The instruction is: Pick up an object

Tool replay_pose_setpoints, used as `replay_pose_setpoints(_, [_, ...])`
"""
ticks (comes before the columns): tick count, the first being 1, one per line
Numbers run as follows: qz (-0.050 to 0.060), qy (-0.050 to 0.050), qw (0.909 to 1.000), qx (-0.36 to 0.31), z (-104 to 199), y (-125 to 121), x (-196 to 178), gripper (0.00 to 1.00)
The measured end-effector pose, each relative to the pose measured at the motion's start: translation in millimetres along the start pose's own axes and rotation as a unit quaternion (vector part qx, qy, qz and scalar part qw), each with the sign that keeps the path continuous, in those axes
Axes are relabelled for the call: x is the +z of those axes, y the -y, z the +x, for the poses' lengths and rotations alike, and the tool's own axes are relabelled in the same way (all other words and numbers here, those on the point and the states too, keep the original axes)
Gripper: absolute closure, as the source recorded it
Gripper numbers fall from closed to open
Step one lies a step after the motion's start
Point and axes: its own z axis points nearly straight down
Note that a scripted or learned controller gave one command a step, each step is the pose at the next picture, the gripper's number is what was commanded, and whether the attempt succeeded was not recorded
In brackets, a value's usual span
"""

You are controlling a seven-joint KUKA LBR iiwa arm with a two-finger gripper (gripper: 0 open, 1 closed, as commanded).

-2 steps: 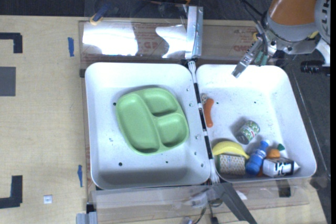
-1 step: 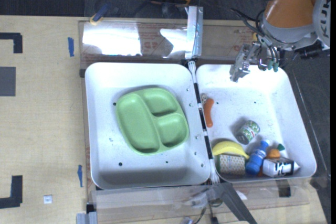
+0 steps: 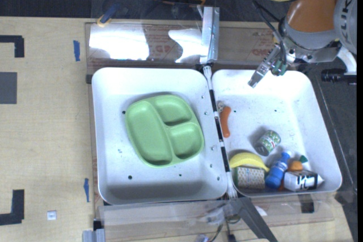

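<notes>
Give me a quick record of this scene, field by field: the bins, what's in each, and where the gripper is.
left bin: holds a green divided plate
right bin: holds the small items
carrot: by the right bin's left wall, apart from the rest
can: mid bin, lying tilted
front cluster: banana, blue bottle, white bottle, packed close together
gripper: above the right bin's far edge, nothing between its fingers
task state: no object picked up yet

I see a carrot [image 3: 226,121] lying at the right bin's nine o'clock edge. A can [image 3: 267,141], banana [image 3: 248,160] and bottles [image 3: 289,174] cluster toward six o'clock.
</notes>
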Motion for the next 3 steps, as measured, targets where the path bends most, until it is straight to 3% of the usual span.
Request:
replay_pose_setpoints(1, [0.0,-0.001,0.9945,0.105,27.8,-8.1,-7.4,1.0])
replay_pose_setpoints(2, [0.0,0.001,0.9113,0.412,17.9,-38.8,-0.7,1.0])
replay_pose_setpoints(3, [0.0,0.001,0.8948,0.446,22.7,-45.4,-50.9,1.0])
